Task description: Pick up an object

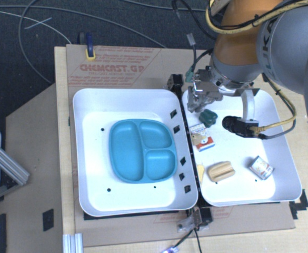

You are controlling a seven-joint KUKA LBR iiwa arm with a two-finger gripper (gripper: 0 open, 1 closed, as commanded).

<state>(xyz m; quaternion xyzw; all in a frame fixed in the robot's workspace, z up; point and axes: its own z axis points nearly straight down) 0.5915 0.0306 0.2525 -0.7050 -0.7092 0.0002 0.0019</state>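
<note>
Over the right bin [280, 186], near its upper left corner, the tool [200, 100] hung below the grey arm [293, 41] and its orange band [246, 28]. I could not tell if it was wide or narrow, because the wrist covered it from above. A small dark green object [209, 117] lay just beside the tool, perhaps touching it; nothing was seen between the tips.

Lower in the same bin were a small red and white packet [201, 140] with print too small to read, a tan block [220, 171] like a piece of bread, and a small white and grey pack [261, 167] near the right side. These 3 things lay well apart from each other.

The left bin [90, 194] held a blue plate with 3 compartments [142, 150]. Behind both bins, on the tabletop [32, 136], a cardboard sheet [117, 67] showed red letters that looked like "CHEMCAST GP".
</note>
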